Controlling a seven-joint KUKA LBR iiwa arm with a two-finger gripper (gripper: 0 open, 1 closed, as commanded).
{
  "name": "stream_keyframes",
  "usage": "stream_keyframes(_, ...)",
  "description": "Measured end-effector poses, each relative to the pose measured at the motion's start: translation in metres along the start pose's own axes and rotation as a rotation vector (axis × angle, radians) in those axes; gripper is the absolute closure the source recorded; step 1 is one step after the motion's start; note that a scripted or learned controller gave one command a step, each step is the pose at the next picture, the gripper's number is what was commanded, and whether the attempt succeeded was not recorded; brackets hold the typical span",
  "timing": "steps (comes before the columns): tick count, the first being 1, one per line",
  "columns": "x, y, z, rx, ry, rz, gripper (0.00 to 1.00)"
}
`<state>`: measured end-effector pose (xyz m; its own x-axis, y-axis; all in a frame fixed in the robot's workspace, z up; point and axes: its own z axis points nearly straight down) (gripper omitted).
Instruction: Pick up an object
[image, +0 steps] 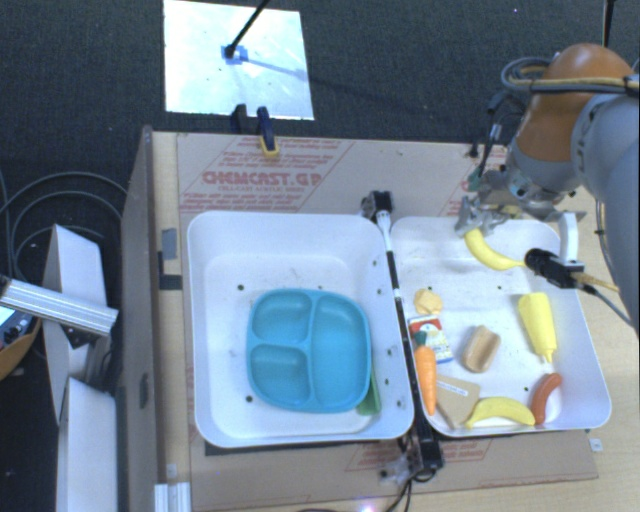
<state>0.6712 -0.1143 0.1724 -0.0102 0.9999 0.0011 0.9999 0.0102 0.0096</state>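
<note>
A banana (490, 252) lies at the far edge of the right bin (600, 395), and our gripper (484, 218) hovers just above it — we cannot tell its state, so we should centre over the banana's curve before committing.

Your one camera: fixed above the bench (300, 165), looking down aslant, taking in both white bins (290, 225) whole, arm (590, 110) entering from right.
</note>
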Motion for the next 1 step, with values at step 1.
stream_keyframes(1,0.0604,-0.0966,-0.0306,0.014,0.002,0.003,1.00)
